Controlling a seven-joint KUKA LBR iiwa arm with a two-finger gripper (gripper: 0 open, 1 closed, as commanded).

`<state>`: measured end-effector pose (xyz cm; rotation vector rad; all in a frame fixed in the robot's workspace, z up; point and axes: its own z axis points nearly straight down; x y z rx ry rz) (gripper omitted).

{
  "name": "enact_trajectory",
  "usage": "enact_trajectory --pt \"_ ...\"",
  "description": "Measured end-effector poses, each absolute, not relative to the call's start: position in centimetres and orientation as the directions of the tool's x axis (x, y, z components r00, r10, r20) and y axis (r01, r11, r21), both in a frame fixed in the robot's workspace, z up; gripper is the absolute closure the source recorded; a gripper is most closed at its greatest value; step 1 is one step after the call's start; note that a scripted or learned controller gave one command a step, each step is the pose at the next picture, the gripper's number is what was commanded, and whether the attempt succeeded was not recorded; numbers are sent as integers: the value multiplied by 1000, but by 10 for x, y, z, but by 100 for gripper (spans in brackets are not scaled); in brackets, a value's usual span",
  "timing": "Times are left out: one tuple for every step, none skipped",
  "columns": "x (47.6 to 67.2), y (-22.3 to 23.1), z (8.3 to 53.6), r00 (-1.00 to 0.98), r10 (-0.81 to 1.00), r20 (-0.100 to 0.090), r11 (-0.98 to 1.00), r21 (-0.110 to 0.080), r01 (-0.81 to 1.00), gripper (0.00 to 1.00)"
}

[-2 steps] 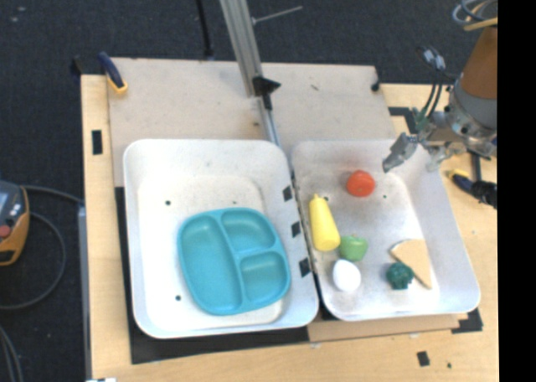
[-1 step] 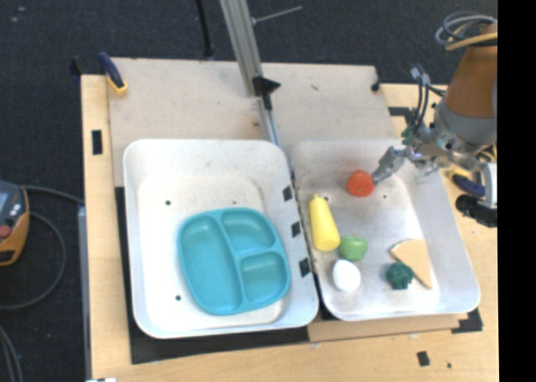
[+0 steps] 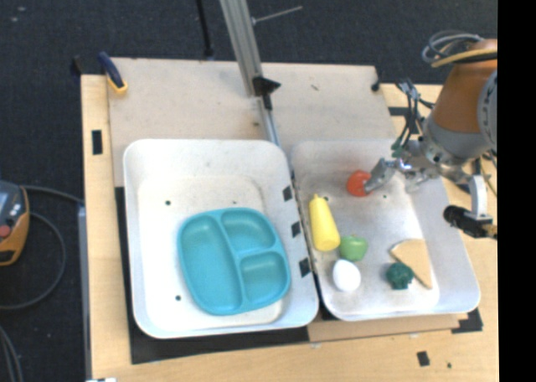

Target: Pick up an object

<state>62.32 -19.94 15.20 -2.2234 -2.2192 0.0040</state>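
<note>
The KUKA arm (image 3: 465, 112) reaches in from the right over the right-hand bin (image 3: 444, 288), its hand (image 3: 378, 178) lowered just beside a small red object (image 3: 358, 183), perhaps a toy tomato, that lies near the bin's upper middle. The hand's tip meets the red piece's right edge, or very nearly; from this angle it cannot be told whether they touch, and nothing sits visibly between the fingers. Whether the hand is spread or clenched cannot be made out at this size.

The rest of the right bin's contents lie on the floor of the bin: a yellow corn-like cylinder (image 3: 323, 223) along the left wall, a green round piece (image 3: 354, 247) touching its lower end, a white egg-shaped piece (image 3: 346, 276) just below that, a dark green lump (image 3: 399, 276) and a tan wedge (image 3: 414, 257) toward the lower right corner. In the left bin (image 3: 146, 162) a turquoise divided plate (image 3: 234, 260) lies flat. Both bins sit on the pale tabletop (image 3: 184, 95).

By the look of things the pick is at the approach or closing step: no object is lifted, and every piece rests in a bin. What seems left is to secure a grip, most likely on the red object, and raise it clear.
</note>
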Motion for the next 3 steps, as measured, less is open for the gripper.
enact_trajectory --pt "625 -201 166 2 1000 -4 -2 5 1000 100" --pt "632 -196 228 -3 1000 -3 3 8 1000 100" --pt "632 -198 203 -1 1000 -3 1 0 1000 100"
